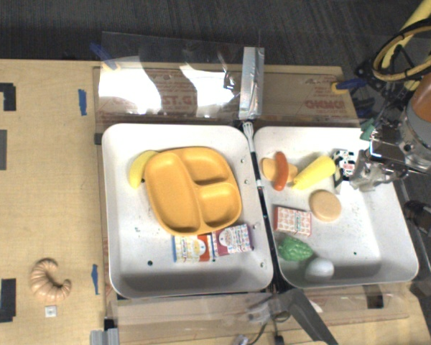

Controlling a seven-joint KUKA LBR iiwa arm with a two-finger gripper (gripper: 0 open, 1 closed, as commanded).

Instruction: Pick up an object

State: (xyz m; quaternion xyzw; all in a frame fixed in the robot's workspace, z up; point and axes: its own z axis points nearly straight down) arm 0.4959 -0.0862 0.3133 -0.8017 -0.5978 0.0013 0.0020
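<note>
Two white bins side by side on the worktop, the left bin [118, 214] and the right bin [395, 243], both toward the worktop's right half.

Over the right edge of the right bin, toward its far corner: the grey arm [416, 131] with the pincer [360, 175] low above the bin floor. Impossible to tell whether open or closed (too blurred and too small here), and nothing visibly held in it.

Just beside the pincer, on its left: a small black-and-white piece [343, 162]. Touching that piece, or very nearly: a yellow block [314, 171], lying slanted. Next to it toward the left bin: an orange-red fruit [279, 169], close to the wall between the bins. Nearer the front edge of the worktop: a tan round disc [325, 205], then a pink patterned packet [293, 221], a green leafy item [296, 249] and a white ball [320, 268], the last two in the front left corner of the right bin.

In the left bin: an orange divided tray [194, 189] in the middle, covering part of a yellow banana [136, 167] on its left. In front of the tray, two small printed cartons [212, 244], lying flat and partly under its edge.

Outside the bins, near the front left corner of the worktop: a tan croissant toy [50, 279]. Along the far edge, behind the bins: a clear plastic sheet [172, 85].
</note>
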